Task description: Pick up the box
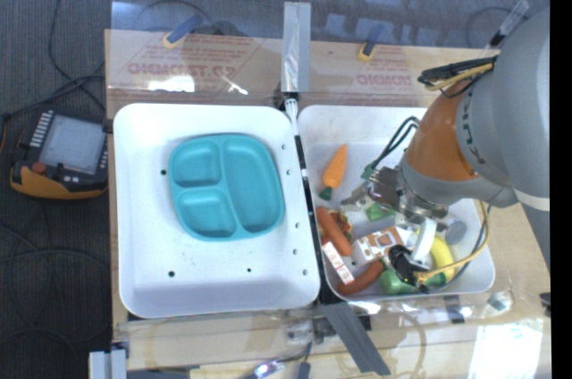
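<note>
A small white and orange box (379, 241) lies flat in the right bin (357, 129), near its front middle. A second small red and white box (337, 262) lies at the bin's front left, just beside a sausage. My gripper (386, 200) hangs low over the middle of the right bin, just behind the white and orange box. The grey wrist and orange band (440, 147) cover its top. Nothing can be seen held by it.
An orange carrot (334, 165) lies at the right bin's back left. Two brown sausages (334, 228) (362, 279), a yellow banana (441, 253) and a green item (391, 282) crowd the front. The left bin (143, 261) holds a teal divided plate (225, 186).
</note>
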Action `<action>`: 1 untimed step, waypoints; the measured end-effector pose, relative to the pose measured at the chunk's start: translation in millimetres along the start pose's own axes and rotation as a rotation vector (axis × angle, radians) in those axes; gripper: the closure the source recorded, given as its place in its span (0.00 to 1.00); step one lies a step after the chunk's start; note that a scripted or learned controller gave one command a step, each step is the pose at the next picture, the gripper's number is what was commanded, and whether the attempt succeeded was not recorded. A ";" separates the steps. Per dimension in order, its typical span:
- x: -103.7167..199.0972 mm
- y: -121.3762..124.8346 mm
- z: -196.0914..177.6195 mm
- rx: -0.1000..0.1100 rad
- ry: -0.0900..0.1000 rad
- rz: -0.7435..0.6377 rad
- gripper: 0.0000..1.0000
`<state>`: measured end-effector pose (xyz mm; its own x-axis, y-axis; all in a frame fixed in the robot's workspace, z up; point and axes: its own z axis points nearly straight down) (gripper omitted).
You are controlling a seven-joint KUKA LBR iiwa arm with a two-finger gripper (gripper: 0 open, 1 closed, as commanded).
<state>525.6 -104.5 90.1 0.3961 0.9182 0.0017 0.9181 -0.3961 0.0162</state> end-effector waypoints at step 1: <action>-2.7 -25.9 -2.1 -0.017 0.003 -0.006 0.00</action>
<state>500.7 -96.6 91.8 0.3905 0.9206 0.0045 0.9200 -0.3904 0.0330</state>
